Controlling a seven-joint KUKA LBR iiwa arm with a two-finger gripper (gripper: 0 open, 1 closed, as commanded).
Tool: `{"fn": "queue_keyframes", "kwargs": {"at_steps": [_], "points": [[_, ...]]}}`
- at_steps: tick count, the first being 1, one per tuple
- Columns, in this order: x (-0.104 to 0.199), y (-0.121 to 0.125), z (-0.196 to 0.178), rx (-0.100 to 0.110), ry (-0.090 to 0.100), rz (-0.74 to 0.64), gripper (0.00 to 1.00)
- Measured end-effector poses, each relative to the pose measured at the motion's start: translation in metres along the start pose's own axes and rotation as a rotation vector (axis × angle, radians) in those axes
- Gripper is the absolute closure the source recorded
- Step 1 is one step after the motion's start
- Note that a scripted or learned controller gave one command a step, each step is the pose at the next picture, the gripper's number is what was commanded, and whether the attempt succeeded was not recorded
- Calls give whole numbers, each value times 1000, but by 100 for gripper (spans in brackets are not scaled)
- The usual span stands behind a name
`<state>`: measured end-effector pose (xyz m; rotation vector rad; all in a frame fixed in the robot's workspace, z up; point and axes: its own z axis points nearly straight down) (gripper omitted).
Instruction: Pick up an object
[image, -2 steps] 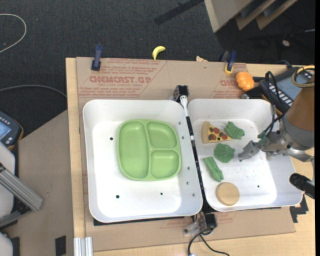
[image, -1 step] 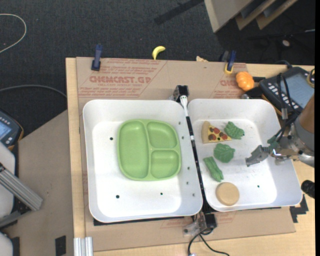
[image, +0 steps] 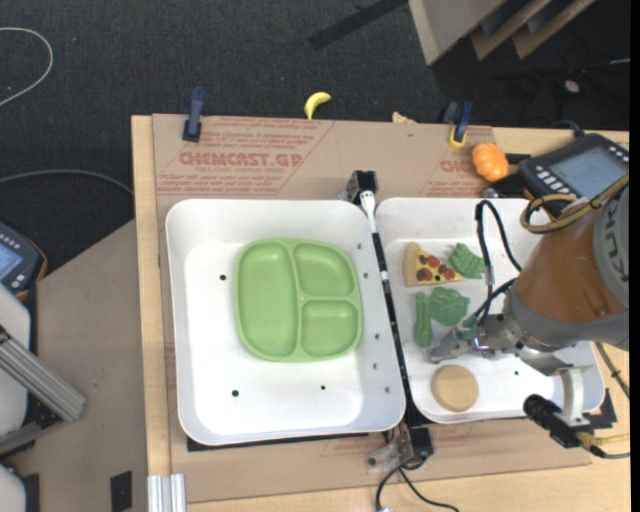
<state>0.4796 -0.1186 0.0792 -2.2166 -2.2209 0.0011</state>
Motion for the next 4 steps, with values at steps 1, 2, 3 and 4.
{"fn": "queue_keyframes", "kwargs": {"at_steps": [1, 2, 3, 4], "points": [[-22, 31, -6, -7, -5, 1, 0], [27, 0, -155, -15, -2, -4, 0], [24, 0, -157, -7, -3, 0, 100], [111, 30, -200, -10, 1, -9, 100]]}}
